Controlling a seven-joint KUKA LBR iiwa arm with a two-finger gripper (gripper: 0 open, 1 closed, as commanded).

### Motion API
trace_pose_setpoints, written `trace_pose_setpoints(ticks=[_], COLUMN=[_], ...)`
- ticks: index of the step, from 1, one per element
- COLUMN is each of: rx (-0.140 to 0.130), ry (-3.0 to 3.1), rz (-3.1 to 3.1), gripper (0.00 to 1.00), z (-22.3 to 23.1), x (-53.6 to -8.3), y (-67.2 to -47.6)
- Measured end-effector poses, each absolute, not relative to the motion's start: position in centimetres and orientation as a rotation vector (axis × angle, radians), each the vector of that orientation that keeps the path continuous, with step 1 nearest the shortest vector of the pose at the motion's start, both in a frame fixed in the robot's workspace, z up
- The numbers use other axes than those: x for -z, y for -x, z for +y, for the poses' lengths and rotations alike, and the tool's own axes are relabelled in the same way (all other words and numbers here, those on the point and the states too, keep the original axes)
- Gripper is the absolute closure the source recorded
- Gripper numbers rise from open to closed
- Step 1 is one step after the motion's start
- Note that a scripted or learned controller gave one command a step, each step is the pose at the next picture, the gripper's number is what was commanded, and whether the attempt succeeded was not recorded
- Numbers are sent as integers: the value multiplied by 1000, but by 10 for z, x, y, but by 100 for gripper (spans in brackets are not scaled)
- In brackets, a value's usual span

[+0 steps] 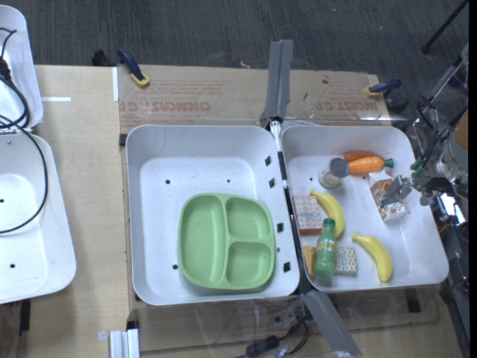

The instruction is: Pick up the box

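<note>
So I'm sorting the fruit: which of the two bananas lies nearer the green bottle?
The banana in the middle of the right bin, touching the bottle. The other banana lies apart, near the bin's front right corner.

- The cardboard sheet (223, 95) on the table, behind the two bins, bears red print that lies upside down from this camera; it seems to read "CHEMCAST GP", though the letters are small and blurred.
- A matching red line shows on the same sheet behind the right bin, too faint to read.
- The small box (306, 213) in the right bin has a printed face, illegible.
</note>
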State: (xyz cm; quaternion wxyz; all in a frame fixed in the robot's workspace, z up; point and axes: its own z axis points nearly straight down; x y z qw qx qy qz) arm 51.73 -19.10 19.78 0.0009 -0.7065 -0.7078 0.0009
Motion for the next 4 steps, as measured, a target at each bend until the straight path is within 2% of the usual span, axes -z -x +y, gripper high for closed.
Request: trace_pose_setpoints(ticks=[1, 2, 3, 4], rx=[-4, 10, -4, -2], ry=[2330, 2365, 2370, 2363], rz=[-2103, -2081, -2062, -2071], gripper=[0, 0, 0, 0], z=[-110, -96, -99, -106], x=[-138, -97, -91, -92], y=[-581, -660, -611, -644])
